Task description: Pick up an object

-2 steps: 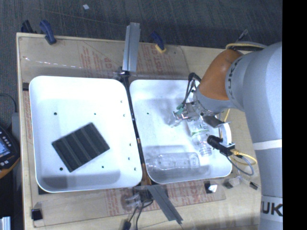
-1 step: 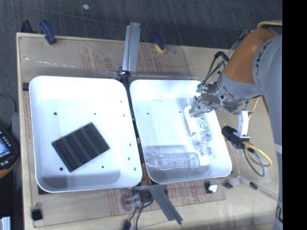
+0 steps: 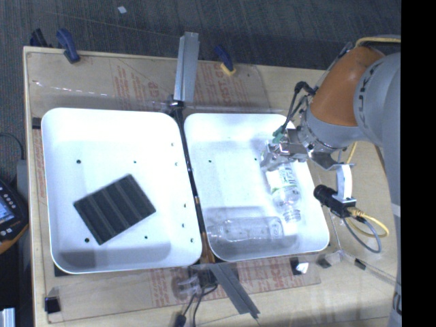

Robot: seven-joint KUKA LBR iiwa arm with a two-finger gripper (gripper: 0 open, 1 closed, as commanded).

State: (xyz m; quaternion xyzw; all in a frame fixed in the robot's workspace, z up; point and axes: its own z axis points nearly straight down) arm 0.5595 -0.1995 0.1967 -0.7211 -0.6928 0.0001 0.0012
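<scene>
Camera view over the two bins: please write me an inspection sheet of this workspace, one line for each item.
Surface: wooden bench bearing two white bins, left bin, right bin.
Job's things: dark ribbed panel lying flat in left bin; clear bottle and clear plastic container in right bin.
Clutter: nothing seen.
Grippers: gripper low over bottle's upper end.
Cables: yellow cable beside right bin.
Surroundings: blue clamps on bench's far edge; dark carpet.

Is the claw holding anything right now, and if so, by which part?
Cannot be told. The claw sits low in the right bin, right at the top end of the clear plastic bottle, but a grip isn't visible.
</scene>
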